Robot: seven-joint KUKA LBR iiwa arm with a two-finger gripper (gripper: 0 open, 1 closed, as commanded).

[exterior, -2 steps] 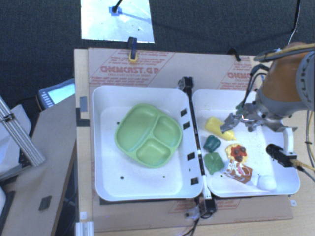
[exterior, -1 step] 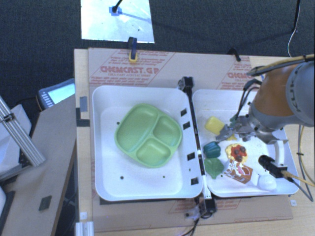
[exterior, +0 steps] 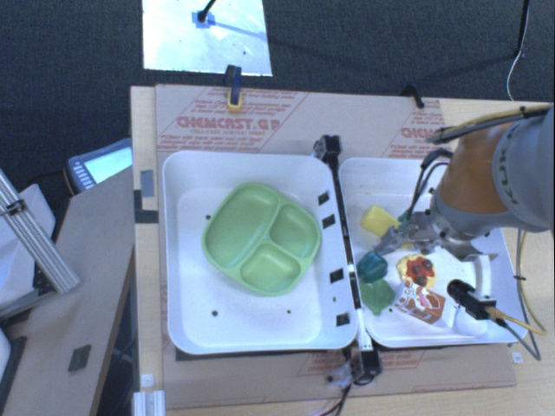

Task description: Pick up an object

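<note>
Camera view: yellow block (exterior: 378, 219) beside end effector (exterior: 404, 237).

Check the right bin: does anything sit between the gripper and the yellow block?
Nothing visible does. The gripper hangs just right of the yellow block, with bare right bin floor around it; the teal block lies nearer the camera.

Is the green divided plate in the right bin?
No, the green divided plate lies in the left bin, apart from the hand.

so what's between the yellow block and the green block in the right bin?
Camera view: the teal block lies between the yellow block and green block.
</note>
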